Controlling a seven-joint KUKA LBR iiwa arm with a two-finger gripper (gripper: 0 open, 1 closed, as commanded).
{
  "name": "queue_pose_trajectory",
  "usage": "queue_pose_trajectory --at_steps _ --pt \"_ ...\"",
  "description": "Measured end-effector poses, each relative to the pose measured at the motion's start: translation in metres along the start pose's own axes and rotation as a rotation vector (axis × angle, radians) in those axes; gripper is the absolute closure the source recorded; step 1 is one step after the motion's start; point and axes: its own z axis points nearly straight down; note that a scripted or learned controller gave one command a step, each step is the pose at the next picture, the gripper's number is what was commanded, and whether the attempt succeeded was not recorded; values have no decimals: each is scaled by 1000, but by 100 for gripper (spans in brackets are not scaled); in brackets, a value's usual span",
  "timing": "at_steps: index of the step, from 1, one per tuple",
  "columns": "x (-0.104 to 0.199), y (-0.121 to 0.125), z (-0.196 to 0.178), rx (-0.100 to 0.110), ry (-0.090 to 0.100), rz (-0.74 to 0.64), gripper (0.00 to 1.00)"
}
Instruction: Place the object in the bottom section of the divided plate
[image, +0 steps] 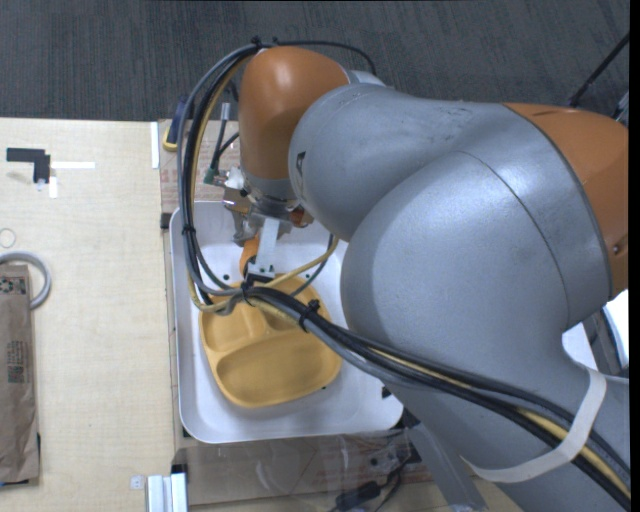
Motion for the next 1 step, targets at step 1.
queue_pose_trajectory --at_steps 1 --pt "0 0 0 -1 0 1 0"
